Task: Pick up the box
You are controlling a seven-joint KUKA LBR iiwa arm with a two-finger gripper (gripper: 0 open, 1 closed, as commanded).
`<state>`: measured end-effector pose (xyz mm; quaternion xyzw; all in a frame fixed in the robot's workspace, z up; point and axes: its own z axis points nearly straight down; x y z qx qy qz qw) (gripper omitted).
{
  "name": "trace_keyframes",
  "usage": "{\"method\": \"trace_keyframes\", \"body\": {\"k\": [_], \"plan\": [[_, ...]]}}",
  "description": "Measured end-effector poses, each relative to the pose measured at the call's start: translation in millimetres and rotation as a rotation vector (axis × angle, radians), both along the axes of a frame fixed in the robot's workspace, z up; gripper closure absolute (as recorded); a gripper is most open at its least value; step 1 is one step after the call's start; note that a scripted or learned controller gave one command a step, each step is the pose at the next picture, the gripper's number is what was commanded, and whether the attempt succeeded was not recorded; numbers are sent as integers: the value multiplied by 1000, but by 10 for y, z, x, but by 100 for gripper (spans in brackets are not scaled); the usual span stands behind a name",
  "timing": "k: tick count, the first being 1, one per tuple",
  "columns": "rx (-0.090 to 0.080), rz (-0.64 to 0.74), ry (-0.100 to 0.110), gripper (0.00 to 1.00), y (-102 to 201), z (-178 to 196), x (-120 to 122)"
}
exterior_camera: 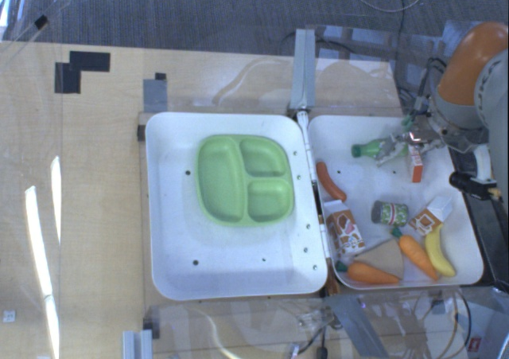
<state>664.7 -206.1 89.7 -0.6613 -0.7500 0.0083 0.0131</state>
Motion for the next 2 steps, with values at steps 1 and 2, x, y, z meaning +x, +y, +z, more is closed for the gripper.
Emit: {"method": "trace_keyframes", "body": {"k": [1, 2], "plan": [[-2, 6, 5, 100, 2, 89, -8], [-5, 101, -42, 100, 722, 1341, 65]]}}
